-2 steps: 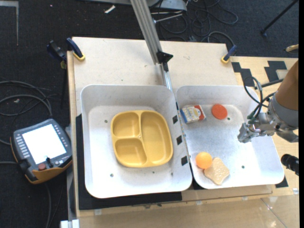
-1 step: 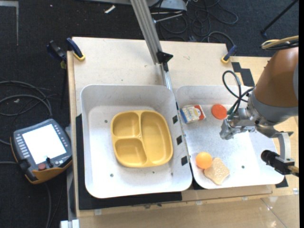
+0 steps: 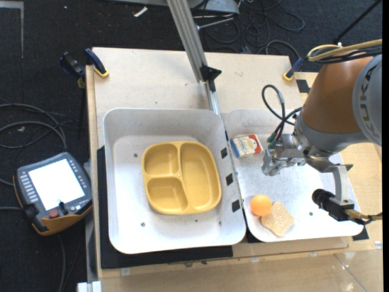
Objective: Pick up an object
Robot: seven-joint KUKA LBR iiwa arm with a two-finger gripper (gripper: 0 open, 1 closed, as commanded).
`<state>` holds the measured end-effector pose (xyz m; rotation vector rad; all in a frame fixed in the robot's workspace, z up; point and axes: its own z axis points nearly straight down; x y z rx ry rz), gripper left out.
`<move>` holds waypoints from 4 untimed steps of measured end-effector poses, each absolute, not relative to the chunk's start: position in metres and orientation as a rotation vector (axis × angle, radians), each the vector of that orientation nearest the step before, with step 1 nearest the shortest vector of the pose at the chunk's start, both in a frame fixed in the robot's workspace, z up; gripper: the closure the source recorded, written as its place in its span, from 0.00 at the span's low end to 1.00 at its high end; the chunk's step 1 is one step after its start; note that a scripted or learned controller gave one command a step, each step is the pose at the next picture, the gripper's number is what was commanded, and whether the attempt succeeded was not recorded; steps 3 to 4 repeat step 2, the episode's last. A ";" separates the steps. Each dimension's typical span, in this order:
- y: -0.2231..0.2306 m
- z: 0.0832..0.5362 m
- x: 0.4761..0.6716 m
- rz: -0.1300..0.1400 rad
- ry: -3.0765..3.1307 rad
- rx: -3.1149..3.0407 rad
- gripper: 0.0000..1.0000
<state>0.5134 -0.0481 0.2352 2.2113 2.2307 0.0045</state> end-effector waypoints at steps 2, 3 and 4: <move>0.054 0.218 0.519 -0.001 2.231 2.216 1.00; 0.054 0.218 0.519 -0.001 2.231 2.216 1.00; 0.054 0.218 0.519 -0.001 2.231 2.216 1.00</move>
